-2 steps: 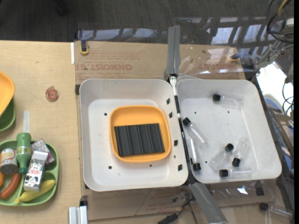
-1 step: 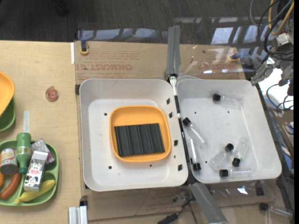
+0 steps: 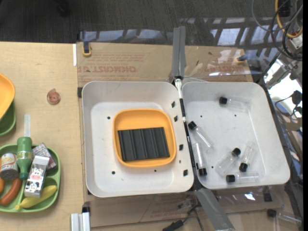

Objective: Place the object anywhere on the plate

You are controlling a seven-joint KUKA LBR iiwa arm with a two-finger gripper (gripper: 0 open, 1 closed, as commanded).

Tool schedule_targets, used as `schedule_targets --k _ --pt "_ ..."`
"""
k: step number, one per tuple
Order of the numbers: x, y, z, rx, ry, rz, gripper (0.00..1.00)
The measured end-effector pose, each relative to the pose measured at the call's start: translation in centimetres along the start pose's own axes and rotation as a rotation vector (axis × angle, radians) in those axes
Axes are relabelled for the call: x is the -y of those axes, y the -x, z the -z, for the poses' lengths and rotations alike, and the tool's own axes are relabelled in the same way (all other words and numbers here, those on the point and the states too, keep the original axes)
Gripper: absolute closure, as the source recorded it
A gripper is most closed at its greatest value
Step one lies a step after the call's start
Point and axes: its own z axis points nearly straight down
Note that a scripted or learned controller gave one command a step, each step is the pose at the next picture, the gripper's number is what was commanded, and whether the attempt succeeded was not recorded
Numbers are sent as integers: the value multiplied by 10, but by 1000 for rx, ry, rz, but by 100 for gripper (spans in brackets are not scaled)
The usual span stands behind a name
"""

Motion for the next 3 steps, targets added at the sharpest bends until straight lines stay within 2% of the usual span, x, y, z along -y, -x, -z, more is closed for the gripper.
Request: schedule_targets --k 1,2,3 --pt "-4 8 5 1 1 273 0" --pt "6 15 20 0 2 630 0" --pt "1 1 11 1 1 983 0"
